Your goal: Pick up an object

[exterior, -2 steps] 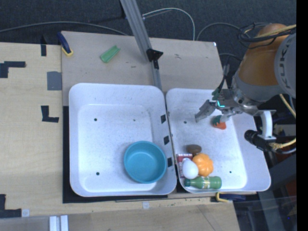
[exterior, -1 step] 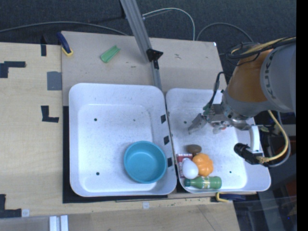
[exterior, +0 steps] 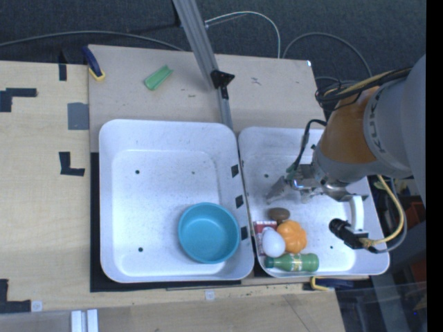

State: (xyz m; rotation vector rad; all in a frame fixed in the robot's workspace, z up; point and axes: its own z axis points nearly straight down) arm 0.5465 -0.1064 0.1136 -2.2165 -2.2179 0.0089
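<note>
My gripper hangs low in the right bin, near its middle, pointing left. Just below it lies a small brown oval object, apart from the gripper. Clustered in the bin's front left corner are an orange ball, a white egg, a red and white item and a green bottle lying on its side. The grey arm with its orange band reaches in from the right.
A blue bowl stands in the front right of the left bin. On the bench behind the bins lie a green item and a slanted grey pole. Cables run along the arm at the right.
</note>
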